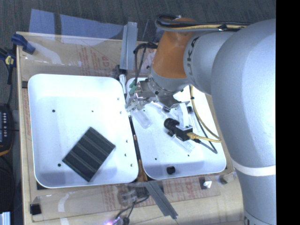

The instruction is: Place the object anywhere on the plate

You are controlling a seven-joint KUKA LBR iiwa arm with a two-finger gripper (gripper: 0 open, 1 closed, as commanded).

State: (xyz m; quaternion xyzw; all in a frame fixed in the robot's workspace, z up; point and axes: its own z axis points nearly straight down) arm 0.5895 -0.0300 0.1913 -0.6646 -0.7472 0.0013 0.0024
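Camera view shows the dark ribbed plate (89,153) lying bare in the left bin (37,86). The gripper (136,100) hangs over the right bin (220,161). I cannot tell its state, or which thing is the object. Placing looks not yet done.

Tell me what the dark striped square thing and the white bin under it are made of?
The dark grey ridged square plate looks like matte rubber or plastic: it has raised parallel stripes and gives no shine, though the exact material is hard to tell. The shallow white left bin looks like smooth, slightly glossy moulded plastic, with rounded corners and soft reflections on its floor.
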